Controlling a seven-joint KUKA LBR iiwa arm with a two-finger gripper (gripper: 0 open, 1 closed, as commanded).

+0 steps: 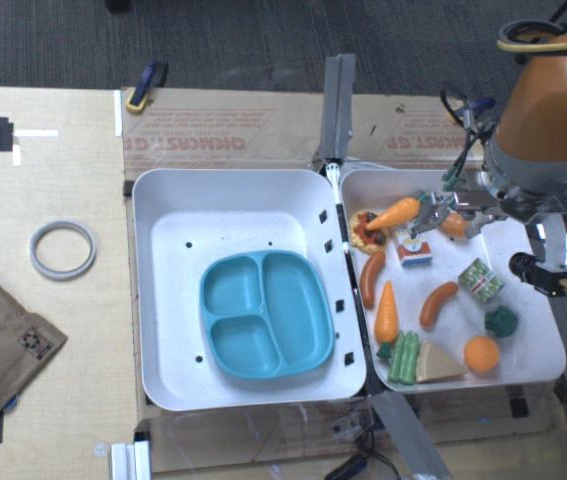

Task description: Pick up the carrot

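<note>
The carrot (386, 313), seemingly a light, stiff, slippery toy, is shown lying in the right bin (553, 358) beside a sausage (369, 277), best taken across its thick upper end; the gripper (433, 211) state cannot be told.

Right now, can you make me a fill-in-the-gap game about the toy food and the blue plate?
The blue plate lies in the ____ bin.
The plate has ____ compartments.
The lower carrot lies between two ____.
The orange ball is in the ____ bin.

Missing words: left; three; sausages; right
</note>
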